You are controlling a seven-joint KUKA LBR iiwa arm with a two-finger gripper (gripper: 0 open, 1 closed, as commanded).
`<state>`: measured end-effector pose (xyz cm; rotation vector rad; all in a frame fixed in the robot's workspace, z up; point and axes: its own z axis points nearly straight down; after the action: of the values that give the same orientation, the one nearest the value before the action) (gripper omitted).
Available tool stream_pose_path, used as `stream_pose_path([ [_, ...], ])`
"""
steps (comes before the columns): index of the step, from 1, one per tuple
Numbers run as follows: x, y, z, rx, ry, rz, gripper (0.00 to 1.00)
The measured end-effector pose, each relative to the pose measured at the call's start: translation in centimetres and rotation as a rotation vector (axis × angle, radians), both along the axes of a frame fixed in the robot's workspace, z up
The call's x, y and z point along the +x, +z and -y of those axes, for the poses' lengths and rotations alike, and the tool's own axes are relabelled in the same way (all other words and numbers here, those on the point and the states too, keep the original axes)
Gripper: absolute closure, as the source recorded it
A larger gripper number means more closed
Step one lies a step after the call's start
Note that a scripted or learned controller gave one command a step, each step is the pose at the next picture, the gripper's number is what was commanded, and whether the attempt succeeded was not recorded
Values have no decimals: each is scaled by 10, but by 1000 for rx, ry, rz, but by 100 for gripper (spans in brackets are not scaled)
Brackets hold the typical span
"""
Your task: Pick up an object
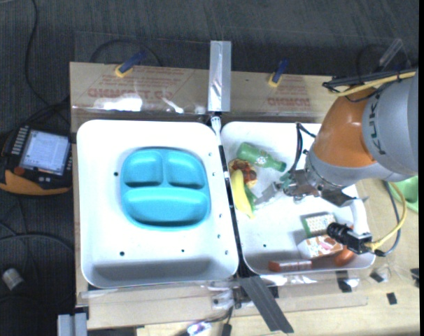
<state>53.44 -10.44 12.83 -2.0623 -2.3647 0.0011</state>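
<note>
My gripper (pixel 276 187) hangs low over the middle of the right bin (pixel 282 229), below the arm's orange band (pixel 345 140). Its tip points left toward a yellow banana (pixel 240 191) lying along the bin's left wall. A green bottle (pixel 259 157) lies just above the gripper at the bin's back, with a brown and red item (pixel 244 170) beside it. Nearer the front right sit a small green-faced box (pixel 315 223), a pink carton (pixel 320 245) and a dark red marker (pixel 290 264). Nothing is visibly held.
The left bin (pixel 100 257) holds a blue divided plate (pixel 164 187). A black cable fitting (pixel 348 234) on the arm hangs over the right bin's front right corner. A handheld device (pixel 43 154) lies on the floor to the left.
</note>
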Motion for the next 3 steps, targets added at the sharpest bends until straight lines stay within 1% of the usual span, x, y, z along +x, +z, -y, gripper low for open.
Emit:
stream_pose_path([
  [1, 59, -38, 2, -6, 92, 18, 0],
  [2, 110, -39, 1, -4, 73, 9, 0],
  [3, 110, -30, 1, -6, 73, 9, 100],
])
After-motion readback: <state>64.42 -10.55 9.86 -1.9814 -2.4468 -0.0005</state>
